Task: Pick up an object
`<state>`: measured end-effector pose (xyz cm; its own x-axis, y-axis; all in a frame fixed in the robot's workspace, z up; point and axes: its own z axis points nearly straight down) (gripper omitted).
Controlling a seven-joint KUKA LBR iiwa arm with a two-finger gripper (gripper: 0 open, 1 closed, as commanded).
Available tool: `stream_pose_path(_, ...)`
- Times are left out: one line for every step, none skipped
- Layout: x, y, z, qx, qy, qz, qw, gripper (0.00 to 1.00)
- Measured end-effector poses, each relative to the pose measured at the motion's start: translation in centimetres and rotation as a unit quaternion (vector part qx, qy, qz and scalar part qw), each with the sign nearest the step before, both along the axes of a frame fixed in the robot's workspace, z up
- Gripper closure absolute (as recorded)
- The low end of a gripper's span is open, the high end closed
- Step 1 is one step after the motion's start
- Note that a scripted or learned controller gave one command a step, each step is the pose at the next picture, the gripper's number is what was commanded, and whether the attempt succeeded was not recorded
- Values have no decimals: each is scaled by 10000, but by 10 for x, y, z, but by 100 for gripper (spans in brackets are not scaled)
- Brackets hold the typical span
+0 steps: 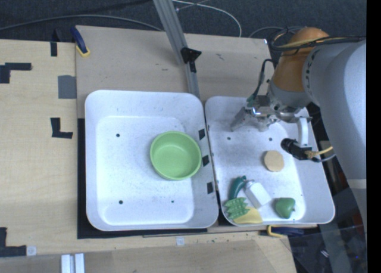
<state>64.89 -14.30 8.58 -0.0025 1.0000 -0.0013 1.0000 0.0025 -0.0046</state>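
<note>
White plastic, two shallow bins side by side: we take the right bin (309, 206) as our landmark. To its left, touching along the shared edge, sits the left bin (101, 146), and in that one we note a green bowl (175, 155), upright, nearer the shared edge than the far side.

Inside the right bin we list: a tan round disc (274, 161) about mid-bin; a dark green stalk-shaped piece (238, 186) below it toward the bin's left wall; a white block (258, 194) just beside that; a light green ridged item (236, 208) and a yellow piece (250, 217) at the near edge; a green pepper-like object (285, 207) in the near right corner.

Over the right bin's far end we see the gripper (257, 118), on the grey arm (339, 99) with its orange band (293, 69). Its fingers look spread, nothing between them, well apart from the disc.
</note>
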Motion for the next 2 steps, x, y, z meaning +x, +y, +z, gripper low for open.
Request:
stream_pose_path(1, 1, 12, -1, -13, 7, 10000, 100)
stream_pose_path(5, 5, 56, 6, -37, -2, 10000, 100)
